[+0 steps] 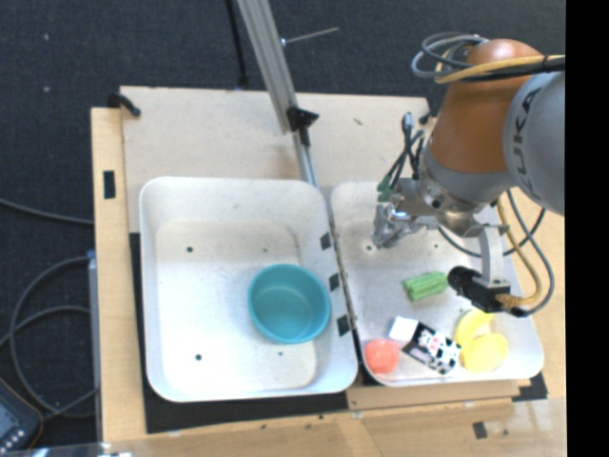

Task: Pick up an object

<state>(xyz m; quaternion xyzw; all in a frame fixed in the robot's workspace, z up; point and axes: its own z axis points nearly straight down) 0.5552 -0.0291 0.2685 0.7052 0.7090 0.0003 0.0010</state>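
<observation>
Over the right bin [366, 255], far side: gripper [385, 228] hangs, nothing between its fingers, their gap unclear | step: approach | targets near edge: green block [425, 285], ball [382, 355] | next: move nearer, descend.
</observation>
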